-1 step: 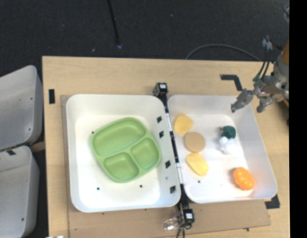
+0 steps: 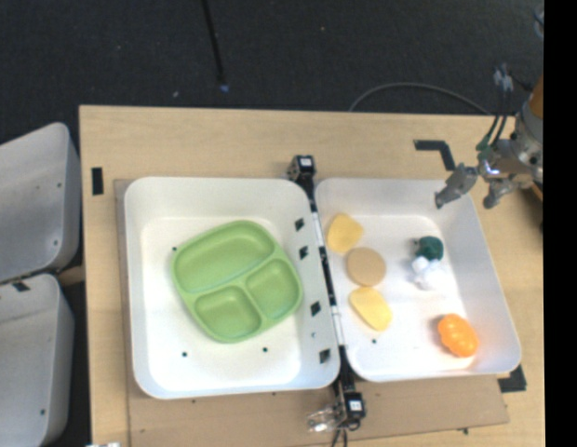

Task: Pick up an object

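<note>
Over on the left, the left bin carries a green divided tray, three compartments, lying flat and turned a little askew in the middle of the bin floor. Across the centre divider and into the right bin, where the pickable pieces are: a column of three hugging the divider side, a yellow piece at the top, a round tan disc just below it, and another yellow piece under that, each just beside the next. Further right, a dark green object sits touching a small white one. Down near the bin's lower right corner, an orange object lies on its own. And up at the far right, the gripper hangs over the bin's upper right corner, fingers spread apart with nothing between them, well clear of every piece.
</note>
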Controlling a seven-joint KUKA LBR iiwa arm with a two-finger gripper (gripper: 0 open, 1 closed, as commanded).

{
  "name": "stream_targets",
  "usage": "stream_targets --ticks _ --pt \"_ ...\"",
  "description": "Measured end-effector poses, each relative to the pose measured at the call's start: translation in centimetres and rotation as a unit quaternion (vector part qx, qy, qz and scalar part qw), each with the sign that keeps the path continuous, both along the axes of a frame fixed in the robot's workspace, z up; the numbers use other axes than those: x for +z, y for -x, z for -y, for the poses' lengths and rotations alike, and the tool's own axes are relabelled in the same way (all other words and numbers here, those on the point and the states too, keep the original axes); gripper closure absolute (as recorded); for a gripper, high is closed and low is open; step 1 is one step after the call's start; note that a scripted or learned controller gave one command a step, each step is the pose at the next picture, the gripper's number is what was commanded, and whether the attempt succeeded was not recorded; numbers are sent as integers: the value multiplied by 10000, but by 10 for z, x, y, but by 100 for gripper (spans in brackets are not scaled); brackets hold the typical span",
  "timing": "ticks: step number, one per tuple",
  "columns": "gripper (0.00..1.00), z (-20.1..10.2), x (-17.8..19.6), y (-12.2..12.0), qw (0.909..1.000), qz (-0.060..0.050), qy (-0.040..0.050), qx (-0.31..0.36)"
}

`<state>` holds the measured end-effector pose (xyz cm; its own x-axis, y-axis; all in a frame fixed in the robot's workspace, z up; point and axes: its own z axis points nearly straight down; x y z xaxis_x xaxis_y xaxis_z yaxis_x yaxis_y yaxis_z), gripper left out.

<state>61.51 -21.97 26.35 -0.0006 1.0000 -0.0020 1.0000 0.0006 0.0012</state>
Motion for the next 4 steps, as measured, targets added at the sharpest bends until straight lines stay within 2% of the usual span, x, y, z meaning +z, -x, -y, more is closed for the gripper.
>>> stream_targets --ticks 1,2,3,4 --pt "0 -2 -47 -9 10000 -13 -3 18" --pt "0 2 -89 -8 10000 -10 0 -2" --pt "0 -6 -146 -8 10000 -20 -7 12" --pt "100 -5 -131 -10 10000 19 8 17"
